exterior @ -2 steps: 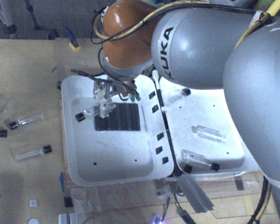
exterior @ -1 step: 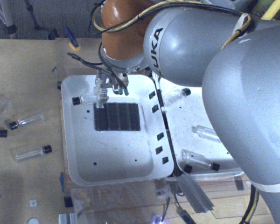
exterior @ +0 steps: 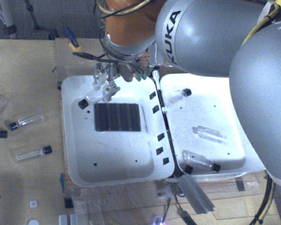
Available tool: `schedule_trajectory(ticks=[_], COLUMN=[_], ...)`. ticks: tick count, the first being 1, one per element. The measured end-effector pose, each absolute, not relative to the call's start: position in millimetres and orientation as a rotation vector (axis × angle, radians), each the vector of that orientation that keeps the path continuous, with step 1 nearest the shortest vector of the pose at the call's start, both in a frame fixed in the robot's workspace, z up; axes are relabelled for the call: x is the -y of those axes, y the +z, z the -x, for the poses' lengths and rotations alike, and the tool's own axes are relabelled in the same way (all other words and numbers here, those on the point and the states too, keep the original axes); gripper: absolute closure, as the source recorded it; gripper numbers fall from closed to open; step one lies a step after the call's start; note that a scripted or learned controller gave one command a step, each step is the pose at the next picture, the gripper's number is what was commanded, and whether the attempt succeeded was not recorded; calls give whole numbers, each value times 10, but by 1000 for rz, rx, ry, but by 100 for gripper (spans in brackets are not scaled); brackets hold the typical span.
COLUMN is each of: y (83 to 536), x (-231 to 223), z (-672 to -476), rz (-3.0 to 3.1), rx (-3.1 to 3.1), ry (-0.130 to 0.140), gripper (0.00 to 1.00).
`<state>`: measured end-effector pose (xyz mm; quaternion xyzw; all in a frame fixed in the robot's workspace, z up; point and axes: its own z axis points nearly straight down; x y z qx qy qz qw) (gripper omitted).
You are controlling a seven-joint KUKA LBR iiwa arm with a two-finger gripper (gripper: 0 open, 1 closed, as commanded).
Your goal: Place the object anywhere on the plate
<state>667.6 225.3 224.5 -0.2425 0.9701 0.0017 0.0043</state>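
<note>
A dark ribbed plate [exterior: 117,117] lies flat in the left bin [exterior: 107,168]. Just above the plate's upper left corner, a clear vial [exterior: 92,97] with a black cap points down and to the left. My gripper [exterior: 107,89] hangs under the orange wrist, and its fingers are shut on the vial's clear end. The capped end sticks out past the plate's left edge, over the white bin floor. The vial's far end is hidden behind the fingers.
The right bin [exterior: 234,149] holds three more clear vials: one at the back [exterior: 178,96], one in the middle [exterior: 208,133], one at the front [exterior: 200,162]. Several loose vials [exterior: 33,152] lie on the bench to the left. The arm covers the upper right.
</note>
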Motion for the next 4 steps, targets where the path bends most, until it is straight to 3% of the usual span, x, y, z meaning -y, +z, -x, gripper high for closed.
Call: schedule_trajectory(ticks=[1, 2, 3, 4], y=[2059, 2549, 2308, 2186], x=[-2243, -2184, -2116, -2243], z=[-6666, -6675, -6643, -6669], rz=[1120, 1618, 1014, 1932], rx=[-2932, -2681, -2971, -2468], ry=[4, 4, 2, 4], gripper=[100, 100, 100, 100])
